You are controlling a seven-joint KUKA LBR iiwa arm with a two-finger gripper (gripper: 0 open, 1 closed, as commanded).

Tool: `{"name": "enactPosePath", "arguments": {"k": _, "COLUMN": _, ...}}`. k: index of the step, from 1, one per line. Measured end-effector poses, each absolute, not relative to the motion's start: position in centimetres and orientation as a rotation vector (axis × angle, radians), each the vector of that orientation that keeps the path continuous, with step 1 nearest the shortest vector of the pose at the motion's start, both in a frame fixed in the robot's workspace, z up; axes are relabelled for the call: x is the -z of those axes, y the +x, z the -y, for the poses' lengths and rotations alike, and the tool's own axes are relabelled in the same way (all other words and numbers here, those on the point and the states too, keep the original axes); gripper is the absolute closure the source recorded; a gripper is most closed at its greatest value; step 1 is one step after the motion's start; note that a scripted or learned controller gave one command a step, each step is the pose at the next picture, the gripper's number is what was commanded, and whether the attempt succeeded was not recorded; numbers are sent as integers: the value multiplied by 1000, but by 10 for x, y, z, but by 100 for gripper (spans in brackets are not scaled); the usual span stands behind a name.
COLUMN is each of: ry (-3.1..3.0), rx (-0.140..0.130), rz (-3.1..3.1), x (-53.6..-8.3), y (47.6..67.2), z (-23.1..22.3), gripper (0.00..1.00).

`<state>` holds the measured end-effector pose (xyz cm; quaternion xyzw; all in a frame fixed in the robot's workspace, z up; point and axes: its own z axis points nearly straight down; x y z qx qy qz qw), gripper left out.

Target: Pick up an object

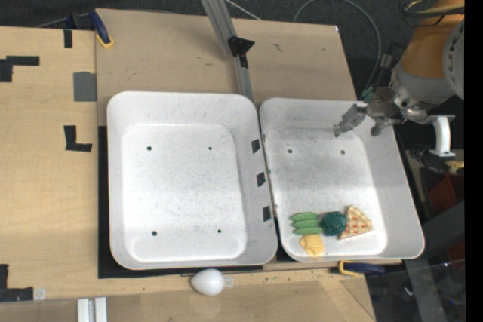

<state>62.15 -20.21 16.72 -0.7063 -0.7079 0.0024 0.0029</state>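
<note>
Several small toy foods lie bunched at the near edge of the right bin: a green pea pod, a dark green broccoli piece, a pizza slice and a yellow piece. My gripper hovers over the far right corner of that bin, well away from the toys. Its two fingers are spread apart with nothing between them.
The left bin sits beside the right one. A white egg-shaped object lies on the bench just in front of the left bin. A grey metal pole slants down to the gap between the bins.
</note>
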Motion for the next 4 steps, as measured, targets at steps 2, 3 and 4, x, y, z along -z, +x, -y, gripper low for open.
{"name": "enactPosePath", "arguments": {"k": 2, "ry": -2218, "rx": -5, "rz": 2223, "x": -87, "y": 620, "z": 194, "gripper": 0}}
{"name": "enactPosePath", "arguments": {"k": 3, "ry": -2217, "rx": -5, "rz": 2224, "x": -98, "y": 620, "z": 194, "gripper": 100}}
{"name": "enactPosePath", "arguments": {"k": 4, "ry": -2221, "rx": 4, "rz": 2227, "x": -151, "y": 629, "z": 186, "gripper": 100}}
